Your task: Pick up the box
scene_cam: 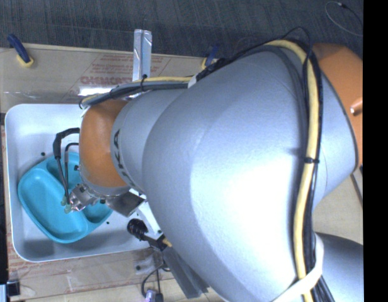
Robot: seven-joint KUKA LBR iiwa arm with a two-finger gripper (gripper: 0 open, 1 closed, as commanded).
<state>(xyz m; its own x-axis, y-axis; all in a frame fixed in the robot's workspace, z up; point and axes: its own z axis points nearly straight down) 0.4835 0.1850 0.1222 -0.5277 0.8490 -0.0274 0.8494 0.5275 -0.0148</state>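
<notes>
A light blue, box-like container (46, 201) lies tilted in the left bin (27, 121), toward its front left. The arm's orange wrist band (99, 146) hangs right over the container's right side, and the wrist hardware (80, 197) sits on or just above it. The gripper is somewhere below the wrist, hidden by the arm. I cannot tell whether anything is held.
The grey arm (244, 168) covers most of the view, hiding the right bin and the left bin's right half. A brown cardboard sheet (106, 68) lies behind the bins, with an upright metal post (142, 52) on it. Black cables (62, 143) loop beside the wrist.
</notes>
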